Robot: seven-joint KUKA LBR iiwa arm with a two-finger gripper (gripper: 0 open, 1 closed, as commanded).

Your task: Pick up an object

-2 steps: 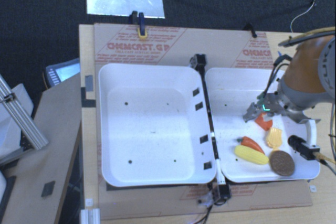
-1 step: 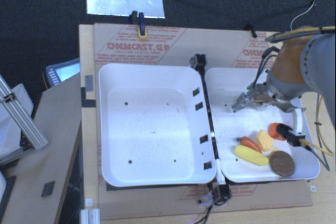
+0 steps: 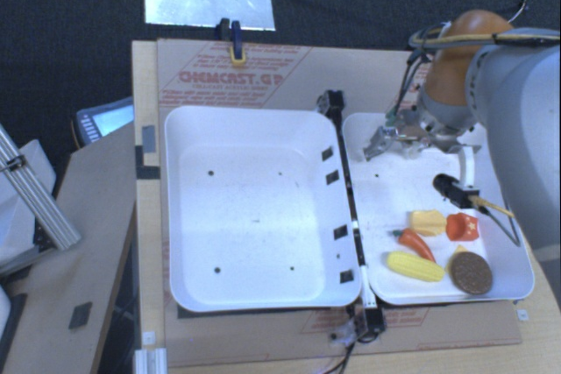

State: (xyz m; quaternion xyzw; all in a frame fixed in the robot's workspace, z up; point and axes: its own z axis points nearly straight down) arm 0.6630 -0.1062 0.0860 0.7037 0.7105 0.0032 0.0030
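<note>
While the gripper (image 3: 377, 145) hovers farther back, the corn (image 3: 415, 266) lies well apart.

Tan bench (image 3: 147, 258), left white bin (image 3: 254, 215), right white bin (image 3: 386, 197)

Left bin open, right bin's near corner crowded.
Left bin (image 3: 254, 215) has a bare floor, reachable from any side. In the right bin (image 3: 379, 206), corn (image 3: 416, 266), carrot (image 3: 414, 243), yellow piece (image 3: 429, 222), red pepper (image 3: 463, 227) and brown disc (image 3: 472, 272) sit close together with narrow gaps. Bare floor runs along that bin's left wall. Arm (image 3: 517, 101) and gripper (image 3: 386, 140) hang over its far end. Black clips (image 3: 340, 232) line the shared rim.
</note>
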